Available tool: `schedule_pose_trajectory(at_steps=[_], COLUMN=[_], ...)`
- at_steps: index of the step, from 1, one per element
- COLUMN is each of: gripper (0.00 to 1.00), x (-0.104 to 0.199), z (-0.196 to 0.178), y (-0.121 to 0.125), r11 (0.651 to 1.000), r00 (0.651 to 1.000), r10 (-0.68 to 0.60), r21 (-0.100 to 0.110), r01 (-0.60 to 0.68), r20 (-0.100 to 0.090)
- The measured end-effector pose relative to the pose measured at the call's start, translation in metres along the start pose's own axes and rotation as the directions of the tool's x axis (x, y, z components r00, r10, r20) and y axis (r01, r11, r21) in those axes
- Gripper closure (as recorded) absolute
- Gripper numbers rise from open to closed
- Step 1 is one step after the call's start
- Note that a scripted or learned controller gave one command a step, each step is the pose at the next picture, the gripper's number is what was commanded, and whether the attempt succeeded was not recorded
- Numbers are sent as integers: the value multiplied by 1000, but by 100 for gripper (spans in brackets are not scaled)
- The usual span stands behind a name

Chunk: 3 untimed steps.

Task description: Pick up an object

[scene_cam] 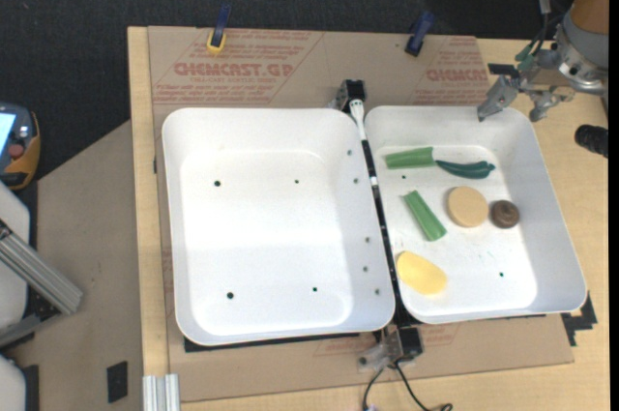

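Observation:
My gripper hangs over the far right corner of the right bin, its two fingers spread apart with nothing between them. In that bin lie a light green bar, a dark green pepper-shaped piece, a second green bar, a tan disc, a small brown round piece and a yellow lump. The gripper is well behind all of them, nearest to the dark green piece.
The left bin sits beside the right one, joined by a black clip strip. Both rest on a cardboard sheet held by a yellow clamp and a blue clamp.

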State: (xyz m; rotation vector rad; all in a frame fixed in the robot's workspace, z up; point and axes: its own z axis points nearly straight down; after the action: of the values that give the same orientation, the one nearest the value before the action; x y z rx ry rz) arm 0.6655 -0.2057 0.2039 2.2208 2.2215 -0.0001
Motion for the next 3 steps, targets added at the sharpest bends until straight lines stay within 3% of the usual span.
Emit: schedule_pose_trajectory(at_steps=[1,2,3], gripper=[0,100,100], x=[-3,-3,-19], z=[61,46,-140], y=[-88,-82,-87], r11=[1000,1000,1000], r00=[1000,1000,1000], r10=[4,0,0], r21=[12,-3,-19], r01=[-4,0,0], r20=[-4,2,9])
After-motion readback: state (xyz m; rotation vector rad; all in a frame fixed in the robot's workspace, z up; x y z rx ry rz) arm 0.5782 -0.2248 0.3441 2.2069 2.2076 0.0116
